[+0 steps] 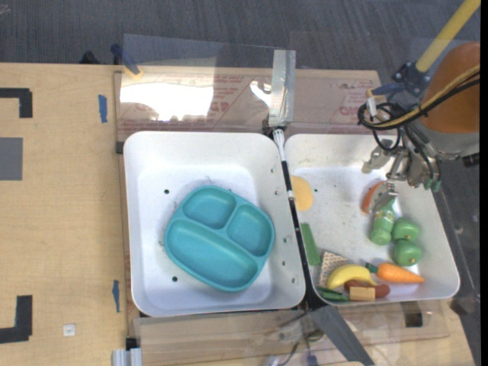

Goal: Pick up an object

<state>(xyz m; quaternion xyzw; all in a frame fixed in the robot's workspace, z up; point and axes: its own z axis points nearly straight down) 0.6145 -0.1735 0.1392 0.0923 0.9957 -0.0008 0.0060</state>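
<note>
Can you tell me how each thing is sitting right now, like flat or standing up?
Teal plate: flat, right way up, in the left bin.
Banana: lying down in the right bin.
Carrot: lying on its side.
Green bottle: lying down.
Gripper: just above the bottle; holding anything, can't tell.

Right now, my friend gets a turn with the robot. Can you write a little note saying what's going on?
Gripper: low in the right bin, just above the green toy veggies; I can't tell if it holds anything.
Things: banana and carrot near the right bin's front; teal divided plate in the left bin.
Done: nothing clearly lifted.
Left: grab one toy and lift it.
</note>
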